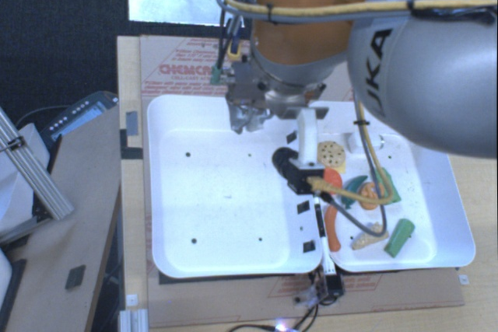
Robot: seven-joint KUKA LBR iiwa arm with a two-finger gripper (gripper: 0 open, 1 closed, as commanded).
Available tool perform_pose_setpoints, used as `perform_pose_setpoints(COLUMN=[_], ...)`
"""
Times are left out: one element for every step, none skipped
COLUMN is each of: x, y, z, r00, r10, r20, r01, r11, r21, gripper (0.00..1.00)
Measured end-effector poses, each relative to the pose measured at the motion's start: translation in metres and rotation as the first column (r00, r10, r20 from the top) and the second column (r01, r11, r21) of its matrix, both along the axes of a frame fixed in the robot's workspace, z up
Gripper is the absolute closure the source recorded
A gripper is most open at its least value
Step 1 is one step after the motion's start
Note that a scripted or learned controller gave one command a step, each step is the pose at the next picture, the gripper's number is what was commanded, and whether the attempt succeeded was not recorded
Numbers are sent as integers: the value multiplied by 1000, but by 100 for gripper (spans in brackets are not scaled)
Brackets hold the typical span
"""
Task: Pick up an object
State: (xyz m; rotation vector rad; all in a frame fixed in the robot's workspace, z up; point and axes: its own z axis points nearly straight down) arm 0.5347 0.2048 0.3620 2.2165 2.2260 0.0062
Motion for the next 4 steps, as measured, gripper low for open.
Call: perform_pose_setpoints(x=[-52,-47,-48,-50], y=[12,31,29,29], z=[-98,50,182,4], r00=[1000,1000,1000,1000], r10=[0,3,1,-4], r20=[-13,12,13,-16], r01=[0,-3,-1,4], r11=[1000,1000,1000,1000], r21=[-5,6,6,-9], gripper=[100,100,100,100])
